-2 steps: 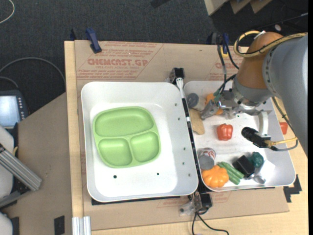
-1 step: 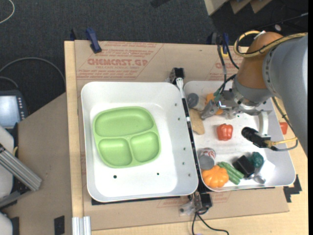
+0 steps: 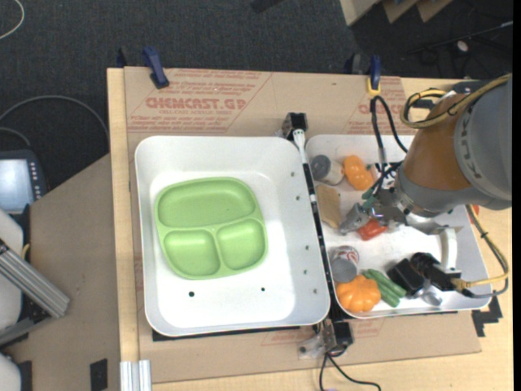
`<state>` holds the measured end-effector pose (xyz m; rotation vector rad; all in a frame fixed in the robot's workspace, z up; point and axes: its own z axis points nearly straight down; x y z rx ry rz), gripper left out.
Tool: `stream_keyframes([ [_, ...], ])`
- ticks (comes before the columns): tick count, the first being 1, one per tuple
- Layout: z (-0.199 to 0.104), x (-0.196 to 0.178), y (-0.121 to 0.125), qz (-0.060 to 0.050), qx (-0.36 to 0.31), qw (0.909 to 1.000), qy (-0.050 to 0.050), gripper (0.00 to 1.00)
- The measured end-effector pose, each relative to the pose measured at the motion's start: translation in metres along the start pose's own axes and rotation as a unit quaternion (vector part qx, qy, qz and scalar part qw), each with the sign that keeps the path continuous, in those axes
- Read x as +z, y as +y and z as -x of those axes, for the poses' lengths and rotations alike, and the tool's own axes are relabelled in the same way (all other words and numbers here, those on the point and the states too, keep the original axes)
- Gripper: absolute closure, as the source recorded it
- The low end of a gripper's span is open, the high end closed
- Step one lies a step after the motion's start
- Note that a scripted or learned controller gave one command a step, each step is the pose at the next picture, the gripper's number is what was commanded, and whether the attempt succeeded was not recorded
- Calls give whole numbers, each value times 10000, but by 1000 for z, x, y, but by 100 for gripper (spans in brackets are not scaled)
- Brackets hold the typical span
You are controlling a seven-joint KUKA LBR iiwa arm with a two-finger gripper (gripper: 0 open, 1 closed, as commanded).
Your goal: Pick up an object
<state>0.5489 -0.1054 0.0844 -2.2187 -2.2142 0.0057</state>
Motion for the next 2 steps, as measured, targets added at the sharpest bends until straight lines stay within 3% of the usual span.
stream_keyframes([
  [1,0,-12,4,53,-7,10000,-17,100],
  [2,-56,-107,45,100,-46,9999,-13,100],
])
